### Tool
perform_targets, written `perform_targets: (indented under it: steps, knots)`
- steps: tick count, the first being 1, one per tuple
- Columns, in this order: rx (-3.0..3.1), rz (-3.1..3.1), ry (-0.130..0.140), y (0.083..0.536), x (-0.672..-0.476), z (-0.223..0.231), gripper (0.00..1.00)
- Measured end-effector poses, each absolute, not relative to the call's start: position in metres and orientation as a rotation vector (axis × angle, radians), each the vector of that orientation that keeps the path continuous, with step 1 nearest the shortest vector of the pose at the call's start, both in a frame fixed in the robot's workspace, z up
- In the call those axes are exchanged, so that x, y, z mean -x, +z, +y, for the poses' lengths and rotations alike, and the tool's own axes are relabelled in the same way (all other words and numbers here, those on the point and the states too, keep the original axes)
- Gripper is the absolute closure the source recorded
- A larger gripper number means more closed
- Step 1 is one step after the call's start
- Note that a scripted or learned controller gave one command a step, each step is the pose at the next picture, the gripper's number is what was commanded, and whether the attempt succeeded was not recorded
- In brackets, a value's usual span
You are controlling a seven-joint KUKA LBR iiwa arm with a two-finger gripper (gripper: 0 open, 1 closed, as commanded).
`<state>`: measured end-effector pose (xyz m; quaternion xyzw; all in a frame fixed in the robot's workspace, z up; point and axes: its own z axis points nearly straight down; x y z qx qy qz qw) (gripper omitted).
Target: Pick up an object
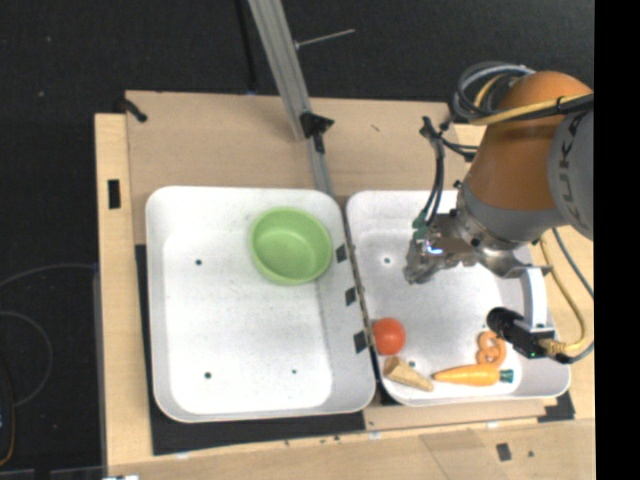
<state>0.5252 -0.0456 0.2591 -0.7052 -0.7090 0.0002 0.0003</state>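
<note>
Nearest the camera, the wooden bench (250,148) ends in a pale front edge.

Right bin (400,218), near corner: a tan wedge-shaped piece (407,375) and an orange carrot (467,375) lie just beside each other along the front wall. A small orange curled item (489,346) sits close behind the carrot. A red-orange ball (388,335) rests against the bin's left wall.

Left bin (200,348): a green bowl (291,246) stands upright toward its far right corner.

Gripper (424,259): hangs over the middle of the right bin, well apart from the objects; nothing shows between it, and whether it is spread or closed cannot be told.

Beyond: a grey metal post (285,68) slants up from the bench's far part. Dark floor (60,48) surrounds the bench.
</note>
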Motion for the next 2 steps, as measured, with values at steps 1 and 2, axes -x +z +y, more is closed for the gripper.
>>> perform_targets:
  steps: [1, 2]
  knots:
    - [2.212, -2.227, 0.002, 0.244, -0.538, 0.011, 1.00]
    - [2.214, -2.229, 0.000, 0.231, -0.550, 0.061, 1.00]
